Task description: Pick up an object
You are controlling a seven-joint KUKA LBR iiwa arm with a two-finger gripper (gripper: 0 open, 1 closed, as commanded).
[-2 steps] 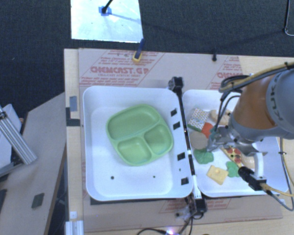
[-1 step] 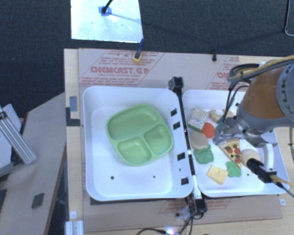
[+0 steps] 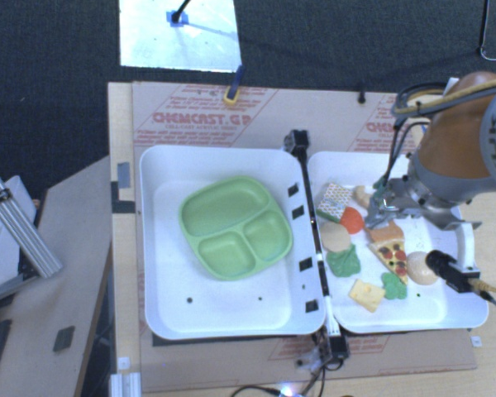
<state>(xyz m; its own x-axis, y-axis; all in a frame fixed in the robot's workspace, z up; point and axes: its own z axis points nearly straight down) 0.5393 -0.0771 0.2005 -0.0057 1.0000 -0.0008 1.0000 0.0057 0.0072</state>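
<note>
A dark, speckled floor (image 3: 58, 64) runs across the top and down the left side. On it, near the top, lies a pale, shiny square sheet (image 3: 178, 21) catching the light, with a thin dark rod slanting down to a small blue spot on it. The surface (image 3: 124, 246) is light wood, and a tan cardboard sheet (image 3: 202, 121) printed with red lettering lies over it. A small yellow and blue piece (image 3: 232, 89) rests at the cardboard's far edge. At the left edge, a slanted aluminium frame rail (image 3: 16, 222) crosses the corner. A thin metal hoop (image 3: 494, 23) hangs at the upper right.
</note>
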